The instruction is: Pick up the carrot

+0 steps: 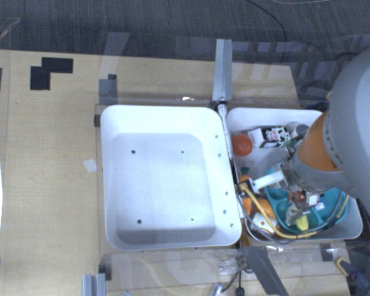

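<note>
Carrot [263, 207] lies in the right bin [259, 117], near its left wall, wedged in clutter against a teal bowl [276, 196]. That probably keeps it tilted. Gripper [297, 208] sits low over the bowl, just beside the carrot, seemingly off target. Open or closed: cannot tell, the wrist blocks the view.

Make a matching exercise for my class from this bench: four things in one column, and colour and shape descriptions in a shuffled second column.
Things
1. carrot
2. ball
3. bowl
4. left bin

Descriptions
A. white, shallow, rectangular
B. long, orange
C. teal, hollow
D. round, red

Pairs: 1-B, 2-D, 3-C, 4-A
</note>
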Available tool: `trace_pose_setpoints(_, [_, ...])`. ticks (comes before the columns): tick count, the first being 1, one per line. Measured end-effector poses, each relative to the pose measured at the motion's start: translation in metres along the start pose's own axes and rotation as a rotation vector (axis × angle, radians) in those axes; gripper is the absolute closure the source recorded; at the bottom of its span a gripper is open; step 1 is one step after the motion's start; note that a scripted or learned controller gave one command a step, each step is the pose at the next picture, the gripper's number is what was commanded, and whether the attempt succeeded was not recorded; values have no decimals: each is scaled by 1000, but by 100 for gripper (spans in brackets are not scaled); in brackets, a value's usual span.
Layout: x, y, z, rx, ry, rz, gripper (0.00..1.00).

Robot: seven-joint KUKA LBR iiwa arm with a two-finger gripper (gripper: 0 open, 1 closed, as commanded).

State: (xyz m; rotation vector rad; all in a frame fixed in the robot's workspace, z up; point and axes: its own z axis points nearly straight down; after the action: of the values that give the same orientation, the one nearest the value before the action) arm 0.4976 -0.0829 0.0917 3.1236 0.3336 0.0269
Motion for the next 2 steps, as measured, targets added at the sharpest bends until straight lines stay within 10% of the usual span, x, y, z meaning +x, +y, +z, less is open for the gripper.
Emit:
trace_pose_setpoints(1, [5, -1, -14, 0, 11, -6, 100])
trace_pose_setpoints(2, [2, -2, -8, -4, 20, -1, 100])
